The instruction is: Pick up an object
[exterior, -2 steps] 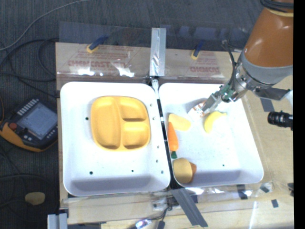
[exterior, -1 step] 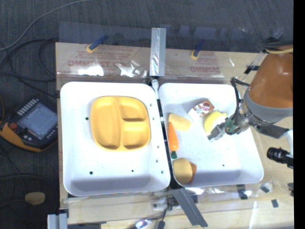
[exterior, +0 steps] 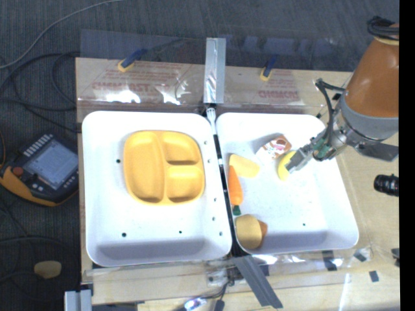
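The arm comes in over the right bin so that the hand can work among the food toys there, and it hangs low with a small yellow piece at its tip. This piece seems to sit between the fingers (I judge it pinched, though the view is small). Just beside the hand lies a white packet, a little farther a yellow slice, then an orange carrot along the bin wall. Below the hand, well apart, rests a brown pear-like fruit. Far beyond them the left bin carries a yellow divided tray.
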`<state>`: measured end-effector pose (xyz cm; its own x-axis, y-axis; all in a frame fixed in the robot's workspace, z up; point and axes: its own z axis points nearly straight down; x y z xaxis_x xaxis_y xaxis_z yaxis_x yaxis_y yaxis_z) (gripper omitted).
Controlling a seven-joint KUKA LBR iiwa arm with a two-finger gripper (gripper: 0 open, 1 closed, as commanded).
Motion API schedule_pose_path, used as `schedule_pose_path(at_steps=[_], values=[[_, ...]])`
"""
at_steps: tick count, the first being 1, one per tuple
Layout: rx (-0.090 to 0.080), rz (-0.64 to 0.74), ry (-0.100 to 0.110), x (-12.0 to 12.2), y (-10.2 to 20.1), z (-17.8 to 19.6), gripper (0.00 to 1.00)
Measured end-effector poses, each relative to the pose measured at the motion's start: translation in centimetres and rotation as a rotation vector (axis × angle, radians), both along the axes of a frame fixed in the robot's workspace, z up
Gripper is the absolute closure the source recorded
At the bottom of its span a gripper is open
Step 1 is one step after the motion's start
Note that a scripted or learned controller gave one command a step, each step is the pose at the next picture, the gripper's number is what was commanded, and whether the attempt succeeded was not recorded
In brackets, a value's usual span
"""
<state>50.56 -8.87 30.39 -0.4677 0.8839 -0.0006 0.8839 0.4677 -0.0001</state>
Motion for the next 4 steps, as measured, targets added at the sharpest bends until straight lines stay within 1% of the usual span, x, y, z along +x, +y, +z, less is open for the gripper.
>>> schedule_pose_path(at_steps=[1, 2, 3, 4], values=[[-0.002, 0.197, 0.000, 5.6, -1.5, 1.9, 1.00], [-0.002, 0.773, -0.002, 1.0, -7.3, 1.1, 1.00], [-0.002, 0.770, -0.006, 1.2, -7.2, 2.0, 1.00], [0.000, 0.923, 0.000, -2.1, -5.6, -6.6, 1.00]])
